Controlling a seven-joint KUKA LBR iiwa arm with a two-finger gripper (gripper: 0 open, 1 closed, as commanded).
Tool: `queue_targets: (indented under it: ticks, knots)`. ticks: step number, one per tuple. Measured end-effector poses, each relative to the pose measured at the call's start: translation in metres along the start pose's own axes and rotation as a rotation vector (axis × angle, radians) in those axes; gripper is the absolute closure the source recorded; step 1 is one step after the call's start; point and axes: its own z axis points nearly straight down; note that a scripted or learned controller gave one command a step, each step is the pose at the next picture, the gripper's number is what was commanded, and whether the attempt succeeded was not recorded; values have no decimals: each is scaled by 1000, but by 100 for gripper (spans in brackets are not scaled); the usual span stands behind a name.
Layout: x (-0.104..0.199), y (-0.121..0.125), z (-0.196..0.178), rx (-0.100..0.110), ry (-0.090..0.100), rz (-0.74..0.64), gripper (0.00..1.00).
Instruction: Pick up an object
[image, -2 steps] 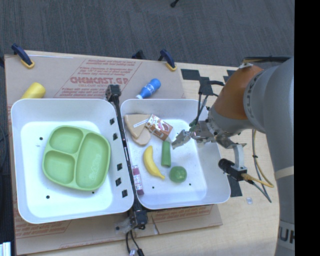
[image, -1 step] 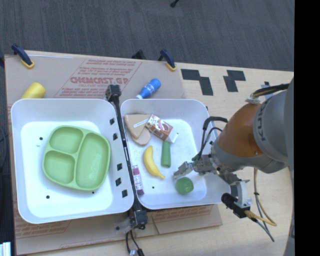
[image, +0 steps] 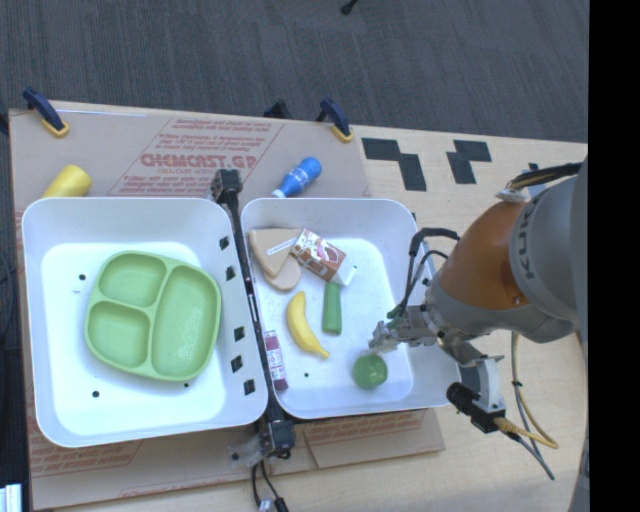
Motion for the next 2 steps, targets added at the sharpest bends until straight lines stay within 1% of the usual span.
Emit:
queue_targets:
  ticks: [1,2]
  knots:
    - [43,-7,-125,-6,-1,8,100]
    - [46,71,-145,-5,0,9,100]
